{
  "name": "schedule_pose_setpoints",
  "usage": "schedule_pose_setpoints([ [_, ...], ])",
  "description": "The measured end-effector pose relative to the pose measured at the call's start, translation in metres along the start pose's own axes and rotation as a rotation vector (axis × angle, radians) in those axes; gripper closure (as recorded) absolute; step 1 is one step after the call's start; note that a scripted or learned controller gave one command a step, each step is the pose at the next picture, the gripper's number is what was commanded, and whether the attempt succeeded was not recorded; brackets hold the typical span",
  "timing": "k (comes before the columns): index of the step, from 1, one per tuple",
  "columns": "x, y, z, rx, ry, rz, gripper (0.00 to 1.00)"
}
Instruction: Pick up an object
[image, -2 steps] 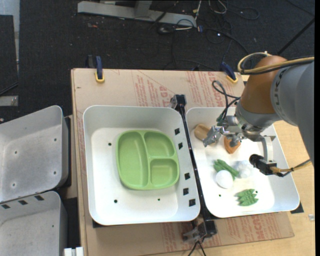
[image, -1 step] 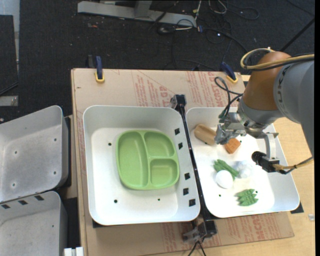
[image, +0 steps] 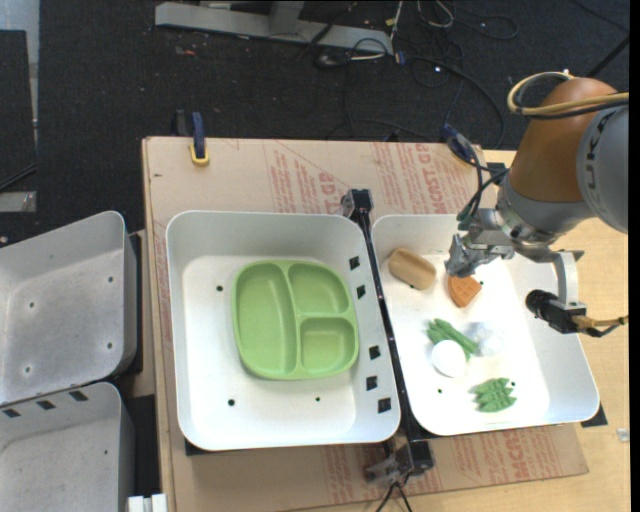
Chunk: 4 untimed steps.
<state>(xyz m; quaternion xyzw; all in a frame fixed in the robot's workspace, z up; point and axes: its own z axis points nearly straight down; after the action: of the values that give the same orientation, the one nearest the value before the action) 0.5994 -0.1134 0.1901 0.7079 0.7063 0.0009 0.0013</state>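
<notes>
Arm (image: 565, 150) enters from upper right of frame, grey with orange band, reaching down into the right bin (image: 570, 385). Tool (image: 466, 268) sits at the upper middle of that bin, right over the top edge of an orange wedge-shaped object (image: 464, 292); looks like touching or just above it, contact unclear. Cannot tell how far the tool is open or whether anything is gripped, the wrist body blocks that.

Right bin contents: tan bread-roll-like piece (image: 412, 268) at upper left of the bin, just left of the tool; green bean-like item (image: 450, 334) mid-bin, white round object (image: 448, 358) touching below it; small green leafy item (image: 494, 395) lower right, apart from the rest.

Left bin (image: 200, 400) holds a green divided plate (image: 296, 319), centered, lying flat. Both bins sit side by side on the cardboard-covered tabletop (image: 260, 175).
</notes>
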Motion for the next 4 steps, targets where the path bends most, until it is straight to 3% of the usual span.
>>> schedule_pose_setpoints([
  [2, 0.001, -0.001, -0.103, -0.001, 0.0, -0.005, 1.0],
  [4, 0.092, -0.001, -0.075, 0.004, 0.001, -0.009, 1.0],
])
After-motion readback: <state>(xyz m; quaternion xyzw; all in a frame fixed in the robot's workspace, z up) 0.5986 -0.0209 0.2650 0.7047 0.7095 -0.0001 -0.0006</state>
